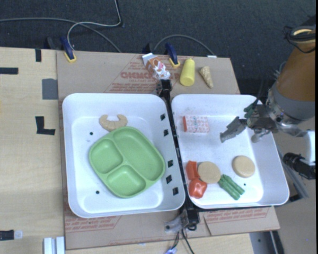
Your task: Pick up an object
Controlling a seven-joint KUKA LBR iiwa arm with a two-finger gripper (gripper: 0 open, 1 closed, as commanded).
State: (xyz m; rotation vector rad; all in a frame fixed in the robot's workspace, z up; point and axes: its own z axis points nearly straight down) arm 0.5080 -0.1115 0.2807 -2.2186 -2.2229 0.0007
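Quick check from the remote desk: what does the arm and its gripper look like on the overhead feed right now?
The arm is bulky and rounded, with an orange band above a grey wrist section. From the wrist extends a dark grey gripper with two slim metal fingers. A black part sits below the wrist, beside a white piece at the frame's right.

we see the bench (21,157) carrying a cardboard sheet (95,73). behind the cardboard's far edge, blue clamps (69,51) grip it, and thin cables (95,23) loop across dark carpet (201,9) beyond. left of the cardboard, black tape marks (42,125) and a grey patch (49,88) sit on the bench.
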